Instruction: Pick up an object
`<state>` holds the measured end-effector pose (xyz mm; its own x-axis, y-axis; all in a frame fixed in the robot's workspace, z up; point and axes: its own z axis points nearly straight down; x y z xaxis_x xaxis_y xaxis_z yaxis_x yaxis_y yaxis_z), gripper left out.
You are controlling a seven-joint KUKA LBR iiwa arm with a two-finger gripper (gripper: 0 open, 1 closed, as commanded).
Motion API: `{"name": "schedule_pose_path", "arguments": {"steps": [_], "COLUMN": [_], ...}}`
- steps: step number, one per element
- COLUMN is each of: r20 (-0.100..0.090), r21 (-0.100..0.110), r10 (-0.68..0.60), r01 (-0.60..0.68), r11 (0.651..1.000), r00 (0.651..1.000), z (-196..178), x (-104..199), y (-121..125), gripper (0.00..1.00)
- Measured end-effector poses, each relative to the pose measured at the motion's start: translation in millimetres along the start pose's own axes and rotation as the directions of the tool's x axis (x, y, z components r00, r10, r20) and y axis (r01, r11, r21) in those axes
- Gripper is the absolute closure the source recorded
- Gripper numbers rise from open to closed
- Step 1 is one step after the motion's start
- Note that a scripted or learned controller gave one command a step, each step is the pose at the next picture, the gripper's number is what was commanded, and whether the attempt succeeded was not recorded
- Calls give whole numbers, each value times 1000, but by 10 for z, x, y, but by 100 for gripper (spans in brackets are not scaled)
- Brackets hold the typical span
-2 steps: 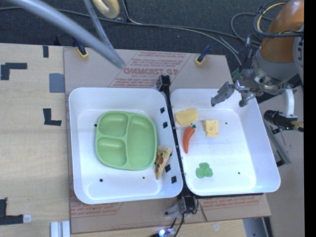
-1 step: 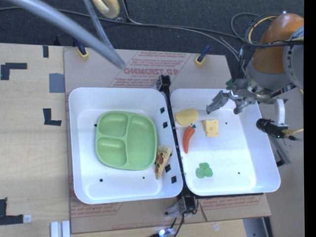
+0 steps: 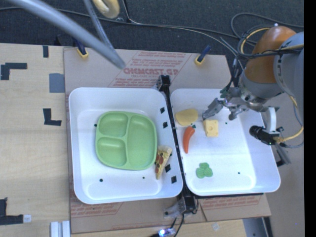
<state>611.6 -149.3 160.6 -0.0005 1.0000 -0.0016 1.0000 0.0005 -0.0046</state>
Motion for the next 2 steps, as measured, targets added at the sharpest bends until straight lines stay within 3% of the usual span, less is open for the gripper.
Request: {"name": "schedule_pose_path", "arguments": {"steps": [1,2], "r20": [-1,-2], "r21": [3,-2], "r10": [-1,-2], "r01": [1,2], "r11": [1000,1000], "r00": [1000,1000], "z": [651,512], "x": [17,28], "y": [-21,-5], "gripper": [0,100]}}
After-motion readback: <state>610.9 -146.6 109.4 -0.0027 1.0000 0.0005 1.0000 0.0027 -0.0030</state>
